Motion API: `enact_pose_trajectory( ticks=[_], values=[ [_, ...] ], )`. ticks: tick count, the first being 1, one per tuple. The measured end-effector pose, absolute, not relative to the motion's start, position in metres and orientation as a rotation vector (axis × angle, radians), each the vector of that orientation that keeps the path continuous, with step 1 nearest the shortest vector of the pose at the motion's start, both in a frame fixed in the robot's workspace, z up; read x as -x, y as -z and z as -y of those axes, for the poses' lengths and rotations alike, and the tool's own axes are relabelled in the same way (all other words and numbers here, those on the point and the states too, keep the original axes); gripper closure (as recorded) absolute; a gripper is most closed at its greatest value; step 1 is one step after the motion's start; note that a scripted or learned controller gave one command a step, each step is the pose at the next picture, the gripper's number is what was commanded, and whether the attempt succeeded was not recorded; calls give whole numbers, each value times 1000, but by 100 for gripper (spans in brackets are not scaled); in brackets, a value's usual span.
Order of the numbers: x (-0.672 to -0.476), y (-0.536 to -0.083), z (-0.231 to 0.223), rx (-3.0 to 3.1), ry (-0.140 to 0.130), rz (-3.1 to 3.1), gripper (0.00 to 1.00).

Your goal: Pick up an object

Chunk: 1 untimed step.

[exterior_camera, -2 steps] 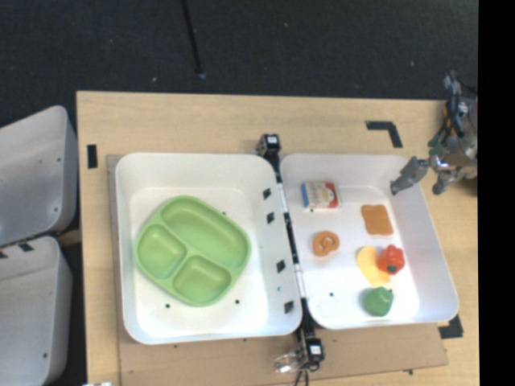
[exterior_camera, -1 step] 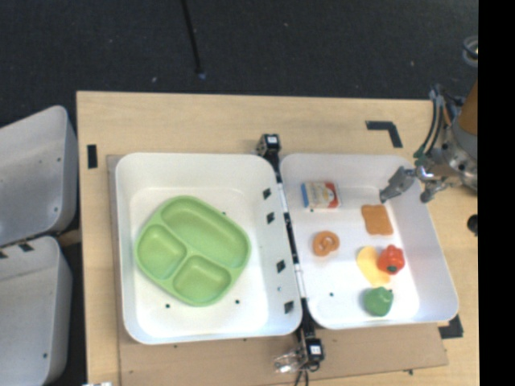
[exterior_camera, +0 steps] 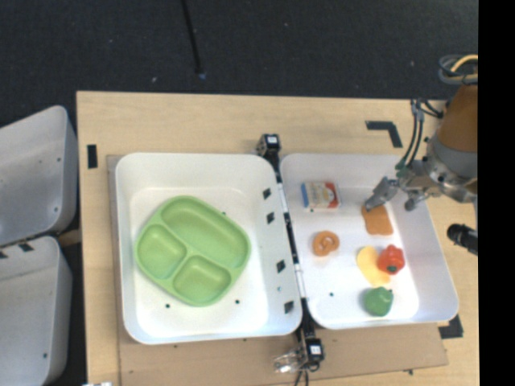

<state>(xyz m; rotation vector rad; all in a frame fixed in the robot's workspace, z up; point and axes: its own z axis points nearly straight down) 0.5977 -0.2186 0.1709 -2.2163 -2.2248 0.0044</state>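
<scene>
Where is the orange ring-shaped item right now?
The orange ring lies in the right bin, near its left wall, below the small white carton and left of the yellow piece.

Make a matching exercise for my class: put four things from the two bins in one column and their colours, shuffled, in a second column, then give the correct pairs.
Things:
1. divided tray in the left bin
2. ring-shaped toy
3. pepper-shaped toy
4. banana-shaped toy

Colours:
A. yellow
B. light green
C. red
D. orange

Pairs: 1-B, 2-D, 3-C, 4-A
</scene>
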Motion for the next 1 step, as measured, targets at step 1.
enact_pose_trajectory(
  ticks=[1],
  values=[
    [-604, -120, 227, 2220, -5, 2221, 0]
  ],
)
